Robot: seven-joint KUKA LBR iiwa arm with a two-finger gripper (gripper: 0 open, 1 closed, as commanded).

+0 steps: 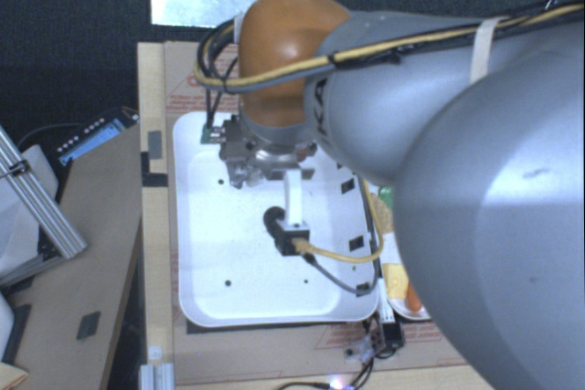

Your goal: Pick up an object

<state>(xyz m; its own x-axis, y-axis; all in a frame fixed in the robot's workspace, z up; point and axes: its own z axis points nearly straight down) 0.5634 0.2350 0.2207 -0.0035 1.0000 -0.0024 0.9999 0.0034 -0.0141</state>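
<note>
Your arm point(475, 196) is hiding plenty; the hand point(249, 167) is hovering over the bin point(219, 288), its grip impossible to tell. Items point(410, 296) are lying just beyond the bin's right rim; be steering there.

The white bin point(206, 288) is offering open room along its left side and near edge, where the bare floor is lying free and a gripper could come straight down. The gripper point(242, 164) is hanging over the bin's far middle and blocking that spot. The arm point(439, 132) is reaching in from the right and covering the bin's far right corner. Black clips point(356, 244) are sitting along the right rim. Just beyond that rim, coloured things point(402, 279) are crowding a narrow strip under the arm.
</note>
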